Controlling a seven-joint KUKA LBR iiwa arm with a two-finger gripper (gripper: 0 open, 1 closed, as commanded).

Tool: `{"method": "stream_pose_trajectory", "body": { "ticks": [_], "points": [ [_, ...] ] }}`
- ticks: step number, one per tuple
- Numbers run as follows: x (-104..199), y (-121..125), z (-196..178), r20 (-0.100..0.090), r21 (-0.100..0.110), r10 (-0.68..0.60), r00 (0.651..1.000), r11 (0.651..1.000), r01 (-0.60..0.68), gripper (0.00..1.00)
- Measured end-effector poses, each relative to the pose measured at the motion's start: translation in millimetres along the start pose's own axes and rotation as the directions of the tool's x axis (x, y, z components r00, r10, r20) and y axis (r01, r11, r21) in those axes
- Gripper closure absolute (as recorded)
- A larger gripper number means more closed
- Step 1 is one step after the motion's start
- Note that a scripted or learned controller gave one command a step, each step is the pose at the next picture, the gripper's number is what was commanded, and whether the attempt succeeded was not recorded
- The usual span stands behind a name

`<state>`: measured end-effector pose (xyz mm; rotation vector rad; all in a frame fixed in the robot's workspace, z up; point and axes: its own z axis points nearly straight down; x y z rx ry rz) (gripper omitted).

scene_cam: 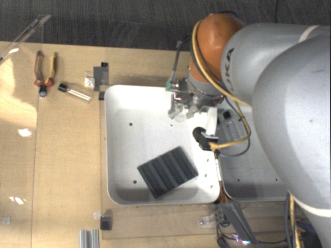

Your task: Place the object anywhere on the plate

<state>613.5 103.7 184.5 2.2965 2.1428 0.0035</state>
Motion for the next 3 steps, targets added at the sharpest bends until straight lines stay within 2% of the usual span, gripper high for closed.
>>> {"method": "stream_pose_trajectory", "body": {
  "ticks": [1,2,3],
  "points": [
    [76.7,-9.9,24.6,0.0,0.001,-0.153,0.988,0.988,0.153,1.0],
    [123.9,24.7,-36.6,0.0,-0.002,-0.488,0.873,0.873,0.488,1.0],
    [126.2,46.5,-46.4,0.001,-0.002,-0.56,0.828,0.828,0.56,1.0]
  ]
}}
